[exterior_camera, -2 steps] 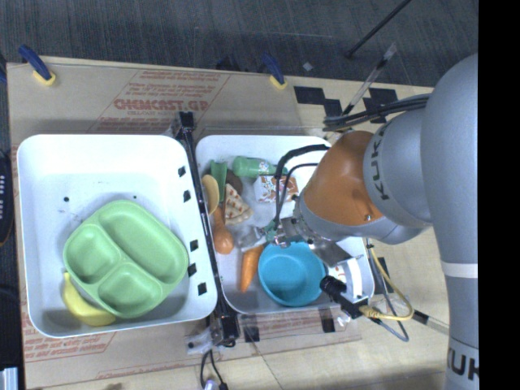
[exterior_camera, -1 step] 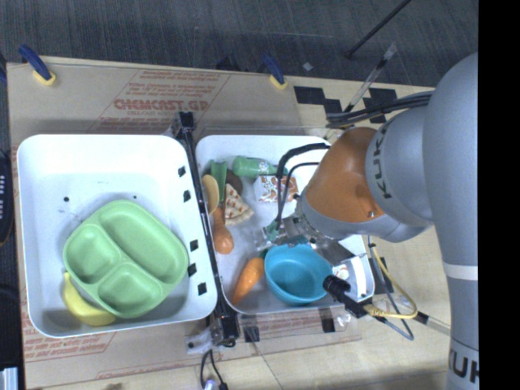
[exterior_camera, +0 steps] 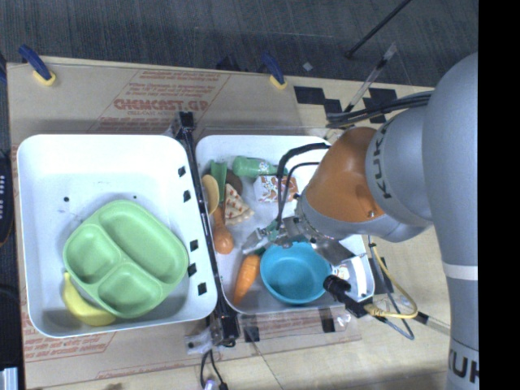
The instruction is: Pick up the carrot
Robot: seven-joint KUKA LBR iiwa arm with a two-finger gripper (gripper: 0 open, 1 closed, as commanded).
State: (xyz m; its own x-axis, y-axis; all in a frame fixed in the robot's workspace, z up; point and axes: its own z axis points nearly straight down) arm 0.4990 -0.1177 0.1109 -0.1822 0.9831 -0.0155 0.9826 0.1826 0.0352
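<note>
The carrot point(exterior_camera: 246, 275) lay in the right bin point(exterior_camera: 213, 149), near its front left corner, tilted with its tip toward the front wall and its top pointing up toward the gripper point(exterior_camera: 269, 236). Its left side was close to the wall that divides the two bins, with only a thin strip of bare floor between; its right side sat just beside, perhaps touching, the blue bowl point(exterior_camera: 295, 273). That left little open room around it. The gripper hung just above the carrot's upper end, over the bowl's far rim, and whether it was spread or closed could not be told. Nothing showed between it and the carrot that proved a hold. Further back in the same bin lay an orange piece point(exterior_camera: 222, 236), a pizza slice point(exterior_camera: 236, 205), a green bottle point(exterior_camera: 253, 166) and a printed packet point(exterior_camera: 274, 189), crowded toward the rear. The left bin point(exterior_camera: 41, 161) held a green divided plate point(exterior_camera: 127, 257) over a yellow item point(exterior_camera: 81, 308), with wide bare floor behind them
</note>
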